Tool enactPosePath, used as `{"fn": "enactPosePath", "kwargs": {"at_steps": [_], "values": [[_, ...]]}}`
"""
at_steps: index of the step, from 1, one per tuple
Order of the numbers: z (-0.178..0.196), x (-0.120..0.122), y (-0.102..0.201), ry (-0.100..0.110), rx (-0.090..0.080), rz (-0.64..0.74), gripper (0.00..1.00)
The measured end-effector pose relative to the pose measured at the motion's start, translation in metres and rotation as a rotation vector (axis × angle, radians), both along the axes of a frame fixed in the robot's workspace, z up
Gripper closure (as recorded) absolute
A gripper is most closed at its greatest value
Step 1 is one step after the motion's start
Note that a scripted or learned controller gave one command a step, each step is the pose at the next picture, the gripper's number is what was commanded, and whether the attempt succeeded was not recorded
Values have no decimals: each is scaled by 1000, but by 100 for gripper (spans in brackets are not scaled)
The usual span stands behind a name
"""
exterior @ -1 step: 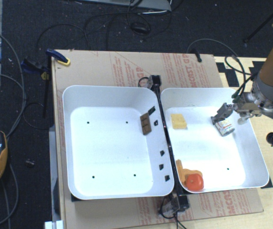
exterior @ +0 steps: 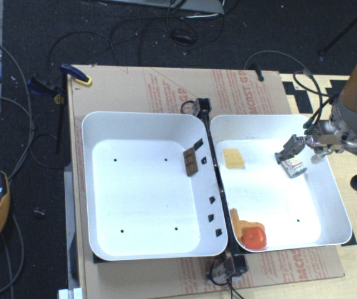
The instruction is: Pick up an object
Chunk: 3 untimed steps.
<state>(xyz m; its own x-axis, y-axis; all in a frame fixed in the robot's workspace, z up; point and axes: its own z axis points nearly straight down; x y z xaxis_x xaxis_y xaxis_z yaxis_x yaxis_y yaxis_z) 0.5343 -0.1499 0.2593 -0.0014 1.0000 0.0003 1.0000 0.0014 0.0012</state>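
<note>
gripper over the right bin, a small silver packet at its tips

the gripper (exterior: pixel 292 154) hangs in the right bin (exterior: pixel 328 229), near its far right wall; i cannot tell how its tips stand. the small silver packet (exterior: pixel 296 167) lies just below and toward the near side of the gripper, long axis slanting with it. a yellow sponge block (exterior: pixel 233 159) sits well left of the gripper, a red tomato-like toy (exterior: pixel 254 237) far toward the near-left corner.

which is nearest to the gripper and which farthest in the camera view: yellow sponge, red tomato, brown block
From the gripper:
1. yellow sponge, in the right bin, up by the divider.
2. red tomato, at the right bin's near corner.
3. brown block, in the left bin, against its right wall.
</note>
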Motion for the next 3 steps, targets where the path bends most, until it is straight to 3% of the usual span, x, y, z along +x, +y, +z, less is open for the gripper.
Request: {"fn": "enactPosePath", "kwargs": {"at_steps": [1,3], "values": [[22,-19,23,0,0,0,0],[46,-28,49,1,0,0,0]]}}
